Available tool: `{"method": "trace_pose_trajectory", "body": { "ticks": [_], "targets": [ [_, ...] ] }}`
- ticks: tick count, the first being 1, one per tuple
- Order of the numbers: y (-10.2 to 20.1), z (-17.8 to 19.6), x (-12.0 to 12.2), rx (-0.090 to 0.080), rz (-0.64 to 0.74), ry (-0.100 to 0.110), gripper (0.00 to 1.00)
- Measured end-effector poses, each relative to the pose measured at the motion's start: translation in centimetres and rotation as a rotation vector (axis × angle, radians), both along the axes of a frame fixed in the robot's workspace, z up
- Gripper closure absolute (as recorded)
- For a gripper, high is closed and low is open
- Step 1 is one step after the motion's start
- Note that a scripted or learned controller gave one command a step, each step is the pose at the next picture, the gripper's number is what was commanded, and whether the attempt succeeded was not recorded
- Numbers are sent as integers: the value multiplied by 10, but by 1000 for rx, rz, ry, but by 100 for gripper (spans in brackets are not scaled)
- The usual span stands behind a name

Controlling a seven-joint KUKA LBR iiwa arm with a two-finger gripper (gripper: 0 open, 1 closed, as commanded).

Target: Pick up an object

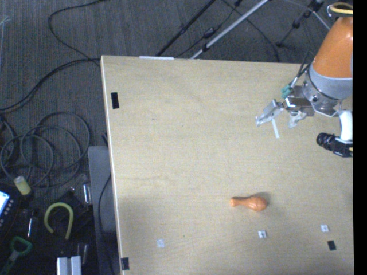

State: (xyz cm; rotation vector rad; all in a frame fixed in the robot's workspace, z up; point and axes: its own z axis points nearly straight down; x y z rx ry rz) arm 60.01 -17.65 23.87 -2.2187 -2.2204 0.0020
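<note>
The orange pear-shaped object [250, 202] lies on the bare counter [172, 153] well below and slightly left of the end effector [276, 119], its long axis running left-right with the narrow neck leftward, while the end effector hovers spread wide, holding nothing.

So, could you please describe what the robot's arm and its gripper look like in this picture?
The arm has a rounded orange section above a grey wrist ring. Below it sits a pale metallic gripper with thin, light-coloured fingers and a small teal-green spot near its base. A black cable or fitting hangs beside the wrist, next to a white part.
</note>
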Motion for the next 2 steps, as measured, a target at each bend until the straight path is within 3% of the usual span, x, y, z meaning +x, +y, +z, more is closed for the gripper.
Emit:
{"method": "trace_pose_trajectory", "body": {
  "ticks": [1,2],
  "targets": [
    [-18,-34,40,-4,127,-1,0],
    [-28,-117,68,-2,409,-2,0]
  ]
}}
